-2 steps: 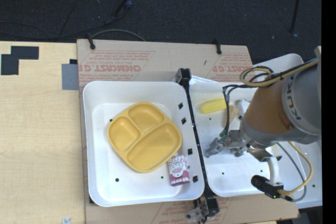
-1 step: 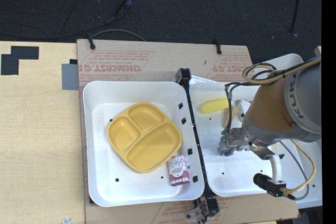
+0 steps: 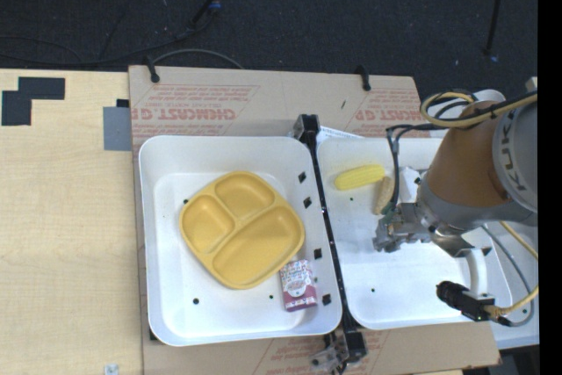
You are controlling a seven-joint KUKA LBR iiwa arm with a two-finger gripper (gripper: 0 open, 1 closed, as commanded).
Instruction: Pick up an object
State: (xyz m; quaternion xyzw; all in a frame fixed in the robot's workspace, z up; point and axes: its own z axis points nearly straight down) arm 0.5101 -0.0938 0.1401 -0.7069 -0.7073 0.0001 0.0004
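Note:
A yellow corn cob [image 3: 360,178] lies near the back of the right bin [image 3: 413,312]. Just right of it a tan, bread-like piece [image 3: 384,194] sits partly behind the arm. My gripper [image 3: 387,239] is down in the right bin, just below that tan piece; its tips are dark and small, and nothing shows between them. In the left bin [image 3: 167,277] rests a yellow divided plate [image 3: 242,228], and a small red and white carton [image 3: 299,284] lies at its lower right corner.
The black divider [image 3: 323,233] runs between the two bins. The arm's orange band and grey body [image 3: 479,176] cover the right side of the right bin. Brown cardboard [image 3: 263,101] lies under both bins.

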